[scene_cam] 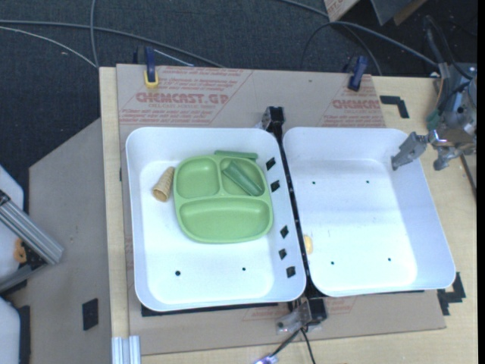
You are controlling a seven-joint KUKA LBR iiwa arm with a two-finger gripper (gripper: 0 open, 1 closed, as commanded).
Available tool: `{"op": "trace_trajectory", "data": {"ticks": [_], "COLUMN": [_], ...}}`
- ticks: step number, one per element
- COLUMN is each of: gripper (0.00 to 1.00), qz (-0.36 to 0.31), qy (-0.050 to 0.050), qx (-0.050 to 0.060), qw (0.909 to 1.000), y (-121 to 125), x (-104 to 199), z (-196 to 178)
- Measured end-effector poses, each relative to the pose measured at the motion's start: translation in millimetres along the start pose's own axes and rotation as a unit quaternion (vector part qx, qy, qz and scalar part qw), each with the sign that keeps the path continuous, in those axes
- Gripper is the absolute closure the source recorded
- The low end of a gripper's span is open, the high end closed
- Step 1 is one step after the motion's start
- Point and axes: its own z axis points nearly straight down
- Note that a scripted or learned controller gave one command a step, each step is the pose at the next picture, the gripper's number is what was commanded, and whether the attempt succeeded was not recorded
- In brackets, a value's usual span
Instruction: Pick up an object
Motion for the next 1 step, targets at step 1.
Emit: {"op": "trace_trajectory", "data": {"ticks": [1], "gripper": [0.00], "qz": [-0.002], "qy": [-0.001], "qx": [-0.006], "qw": [1.0000], "y": [2.2], "x": [0.5], "z": [-6.5]}}
